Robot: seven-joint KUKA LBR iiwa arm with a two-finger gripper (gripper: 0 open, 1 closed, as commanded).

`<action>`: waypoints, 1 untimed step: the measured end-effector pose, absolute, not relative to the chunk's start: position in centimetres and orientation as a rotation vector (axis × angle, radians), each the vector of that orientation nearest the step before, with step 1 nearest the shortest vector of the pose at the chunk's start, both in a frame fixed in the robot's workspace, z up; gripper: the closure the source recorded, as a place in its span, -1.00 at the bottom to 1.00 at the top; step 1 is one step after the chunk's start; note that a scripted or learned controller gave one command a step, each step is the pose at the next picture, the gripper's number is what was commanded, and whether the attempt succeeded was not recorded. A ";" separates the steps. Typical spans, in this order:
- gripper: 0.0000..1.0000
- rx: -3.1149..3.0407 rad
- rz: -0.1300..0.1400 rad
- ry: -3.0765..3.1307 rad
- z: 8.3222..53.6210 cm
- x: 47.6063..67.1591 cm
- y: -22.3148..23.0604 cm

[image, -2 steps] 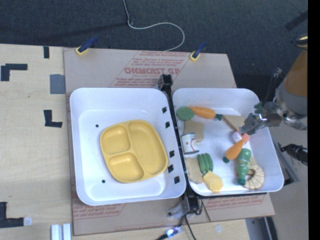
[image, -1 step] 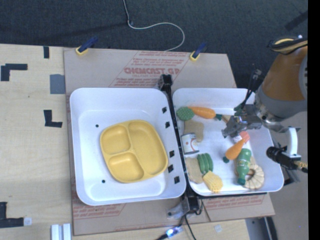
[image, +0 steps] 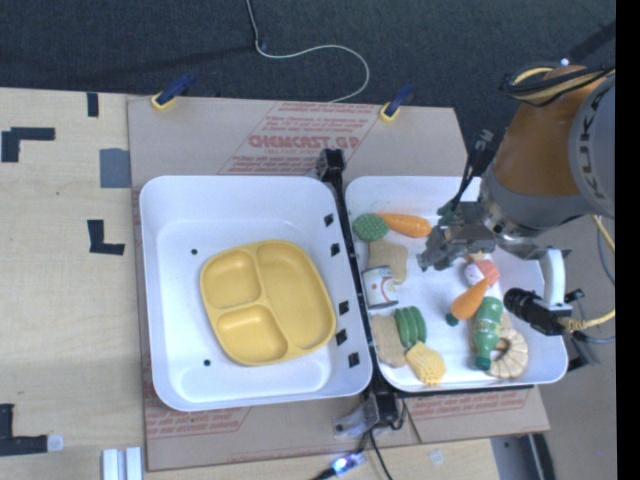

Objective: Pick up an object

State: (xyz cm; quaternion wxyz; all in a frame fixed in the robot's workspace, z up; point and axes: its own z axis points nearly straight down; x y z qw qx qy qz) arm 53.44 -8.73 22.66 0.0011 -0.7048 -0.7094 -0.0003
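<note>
We see gripper (image: 447,248) low over right bin (image: 440,190), right of centre frame; we cannot tell its state; orange carrot (image: 405,225) just left of it; green bottle (image: 487,330) lower right; yellow divided plate (image: 267,300) in left bin (image: 160,268).

Light is bright, even, from overhead. The white bins (image: 170,298) wash out near their rims, with soft shadows along the inner walls. My end effector (image: 452,243) looks slightly blurred. Overall image soft, low resolution; dark floor (image: 120,28) grainy.
</note>
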 end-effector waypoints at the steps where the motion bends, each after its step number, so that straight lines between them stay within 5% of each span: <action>1: 1.00 -2.211 0.002 -2.226 21.6 52.7 -3.0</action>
